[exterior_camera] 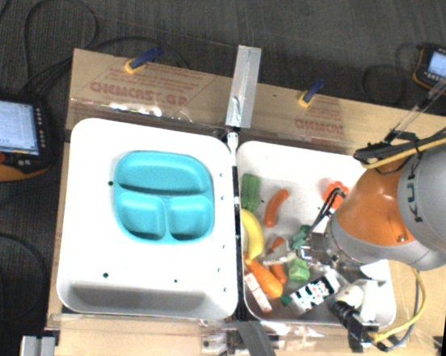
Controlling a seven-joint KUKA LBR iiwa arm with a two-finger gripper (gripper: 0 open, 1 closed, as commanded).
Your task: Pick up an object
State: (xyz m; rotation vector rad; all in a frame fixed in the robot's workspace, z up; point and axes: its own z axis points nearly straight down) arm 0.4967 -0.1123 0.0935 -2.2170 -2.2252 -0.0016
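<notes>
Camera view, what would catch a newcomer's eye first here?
The turquoise divided tray lying alone in the left bin stands out most. Next comes the orange-banded arm reaching over the right bin, its pincer down among a jumble of toy food that includes a banana.

Arm [389, 215] over toys [274, 257] (right bin [290, 162]).

Just beside the gripper [301, 253] I see a jumble of toy food: a yellow banana [253, 236] and orange carrot [267, 277] to its left, an upright red-orange sausage [275, 207] farther up-left, a green piece [299, 269] right under it.
</notes>
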